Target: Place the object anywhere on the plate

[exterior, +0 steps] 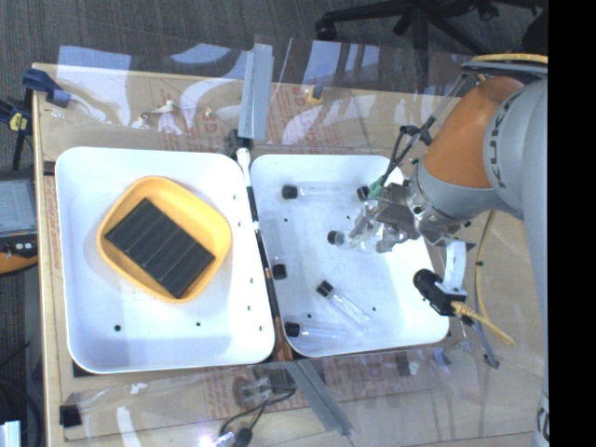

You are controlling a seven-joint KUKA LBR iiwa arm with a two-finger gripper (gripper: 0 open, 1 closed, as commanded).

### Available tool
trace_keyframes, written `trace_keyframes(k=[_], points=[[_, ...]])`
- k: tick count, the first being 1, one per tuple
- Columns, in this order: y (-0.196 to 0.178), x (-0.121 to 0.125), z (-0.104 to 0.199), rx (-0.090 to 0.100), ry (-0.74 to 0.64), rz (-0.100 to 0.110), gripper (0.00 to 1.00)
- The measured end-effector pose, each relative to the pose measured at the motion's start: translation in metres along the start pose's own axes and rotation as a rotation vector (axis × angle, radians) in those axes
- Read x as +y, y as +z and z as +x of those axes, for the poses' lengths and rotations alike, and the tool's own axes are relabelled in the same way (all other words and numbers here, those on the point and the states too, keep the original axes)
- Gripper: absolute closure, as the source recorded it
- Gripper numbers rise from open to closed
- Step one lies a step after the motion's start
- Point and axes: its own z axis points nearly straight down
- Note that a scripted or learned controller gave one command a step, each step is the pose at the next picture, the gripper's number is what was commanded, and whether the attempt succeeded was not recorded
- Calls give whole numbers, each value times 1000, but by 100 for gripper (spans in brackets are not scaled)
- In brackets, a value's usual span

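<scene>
Four clear vials with black caps lie in the right bin (410, 315): one (312, 193) near its far edge, one (341, 237) mid-bin just beside the gripper (377, 223), one (343, 303) toward the near edge, one (312, 330) faint at the near left corner. The gripper's tip is a blur, so its grip cannot be told. One yellow plate (212, 214), bearing a dark ribbed slab (159, 246), fills the left bin (79, 333).

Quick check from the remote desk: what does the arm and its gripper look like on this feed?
A thick, rounded grey arm with a glossy orange band above the wrist. The metallic grey two-finger gripper carries a small green part near its base. Thin black cables loop beside the wrist, and a black-and-white fitting sits below it.
</scene>
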Motion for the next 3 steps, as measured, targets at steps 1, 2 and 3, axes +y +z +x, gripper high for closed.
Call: trace_keyframes(k=[1, 2, 3], points=[[0, 0, 64, -1, -237, 4, 100], [17, -6, 180, -2, -424, 0, 100], [17, -6, 180, -3, -424, 0, 0]])
